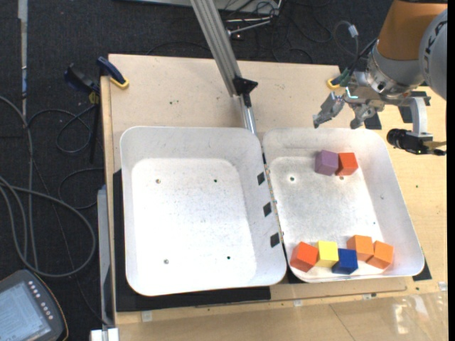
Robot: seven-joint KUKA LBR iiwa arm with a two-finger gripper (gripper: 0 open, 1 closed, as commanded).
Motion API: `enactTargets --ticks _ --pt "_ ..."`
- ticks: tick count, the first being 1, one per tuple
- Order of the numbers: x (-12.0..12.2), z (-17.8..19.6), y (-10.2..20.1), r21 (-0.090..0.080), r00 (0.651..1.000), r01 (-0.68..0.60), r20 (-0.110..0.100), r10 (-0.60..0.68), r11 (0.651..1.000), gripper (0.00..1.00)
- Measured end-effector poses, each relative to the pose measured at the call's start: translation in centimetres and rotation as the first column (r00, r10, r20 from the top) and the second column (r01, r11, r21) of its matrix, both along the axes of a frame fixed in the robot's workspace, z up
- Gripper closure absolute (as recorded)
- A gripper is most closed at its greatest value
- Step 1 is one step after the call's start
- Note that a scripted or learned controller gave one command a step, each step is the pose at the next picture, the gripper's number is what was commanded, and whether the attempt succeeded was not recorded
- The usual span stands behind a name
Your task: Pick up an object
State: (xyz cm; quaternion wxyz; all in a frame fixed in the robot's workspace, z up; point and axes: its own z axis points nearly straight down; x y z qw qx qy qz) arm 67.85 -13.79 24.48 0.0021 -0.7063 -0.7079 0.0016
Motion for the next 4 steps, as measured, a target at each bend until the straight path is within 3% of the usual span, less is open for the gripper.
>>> enactTargets --ticks 1,3,4 --pt "0.1 0.3 0.0 -0.001 1.000 -0.002 0.005 0.002 1.000 0.00" --pt "-0.5 -8.5 -0.4 -0.001 1.000 0.002 0.001 -0.002 1.000 0.00" --pt "-0.4 -12.2 -0.4 -0.006 1.000 0.003 0.021 -0.002 1.000 0.00"
